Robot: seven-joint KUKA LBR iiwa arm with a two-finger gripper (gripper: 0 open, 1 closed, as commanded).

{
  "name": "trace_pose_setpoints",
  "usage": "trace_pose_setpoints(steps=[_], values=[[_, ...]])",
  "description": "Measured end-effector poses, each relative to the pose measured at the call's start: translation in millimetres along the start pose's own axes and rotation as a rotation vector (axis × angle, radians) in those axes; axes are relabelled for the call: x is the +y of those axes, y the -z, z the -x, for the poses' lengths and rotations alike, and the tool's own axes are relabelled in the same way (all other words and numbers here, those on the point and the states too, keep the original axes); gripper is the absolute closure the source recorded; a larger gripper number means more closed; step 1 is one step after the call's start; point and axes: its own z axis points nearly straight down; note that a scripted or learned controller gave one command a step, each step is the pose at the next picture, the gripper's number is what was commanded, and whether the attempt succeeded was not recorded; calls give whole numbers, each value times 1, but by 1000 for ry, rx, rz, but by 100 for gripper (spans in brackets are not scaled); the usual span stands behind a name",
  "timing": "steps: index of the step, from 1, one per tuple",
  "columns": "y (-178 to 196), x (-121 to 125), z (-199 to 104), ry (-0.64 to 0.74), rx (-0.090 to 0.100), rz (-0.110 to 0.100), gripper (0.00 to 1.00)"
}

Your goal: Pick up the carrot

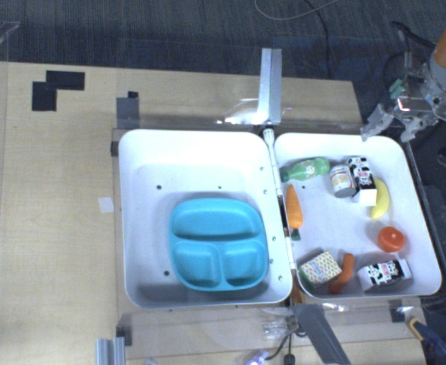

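While the arm sits off at the upper right of my view, its gripper hangs just outside the far right corner of the right bin, above the bench edge rather than over the bin floor. I can make out two finger tips spread apart with nothing between them, so I read it as parted and carrying nothing. My target, the carrot, lies inside the right bin hard against its left wall, next to the divider between the two bins, its length running roughly front to back. It is well apart from the gripper. Just behind it lies a green item, and further right a small can, a black-and-white carton and a banana cluster near the back. An orange round fruit sits toward the right side. Along the front I see a patterned box, a reddish sausage shape touching it, and another small carton. Over in the left bin rests a blue divided tray.
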Motion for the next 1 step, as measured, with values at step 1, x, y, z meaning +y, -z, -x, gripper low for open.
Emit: trace_pose_setpoints(steps=[1], values=[[13, 2, -1, 7, -2, 7, 100]])
